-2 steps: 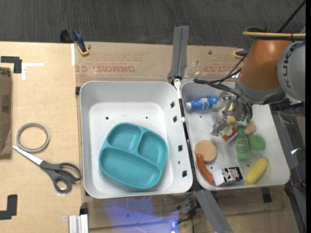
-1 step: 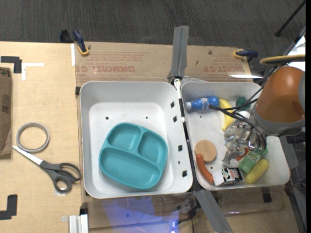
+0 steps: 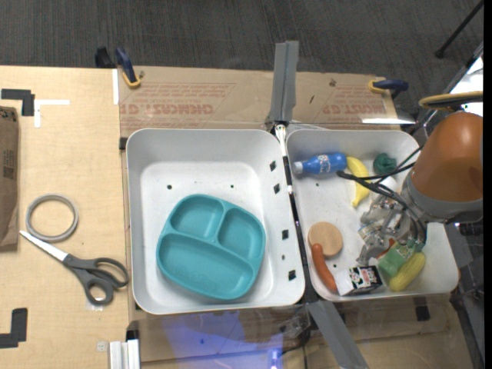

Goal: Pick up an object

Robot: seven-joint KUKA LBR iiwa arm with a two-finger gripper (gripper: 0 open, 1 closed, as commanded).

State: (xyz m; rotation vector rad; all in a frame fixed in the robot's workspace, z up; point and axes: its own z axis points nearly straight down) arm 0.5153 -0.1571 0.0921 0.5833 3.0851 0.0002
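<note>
1. Two shallow white plastic bins sat side by side: left bin (image 3: 146, 206) with a teal three-compartment plastic plate (image 3: 211, 244), right bin (image 3: 307, 206) cluttered.
2. Outside on the bench: grey roll of tape (image 3: 51, 217), grey-handled scissors (image 3: 81, 267). Printing on the brown cardboard (image 3: 200, 102) appeared mirrored, not reliably readable.
3. Likely targets in the right bin: round tan disc (image 3: 326, 238), orange carrot-shaped toy (image 3: 323, 270), blue bottle (image 3: 320, 164), yellow banana toy (image 3: 358, 179), black-and-white card (image 3: 363, 278). Probably light, smooth, slippery; best taken across narrow middles.
4. Gripper (image 3: 384, 233) hung low over the right bin's right side; open or shut could not be told.
</note>
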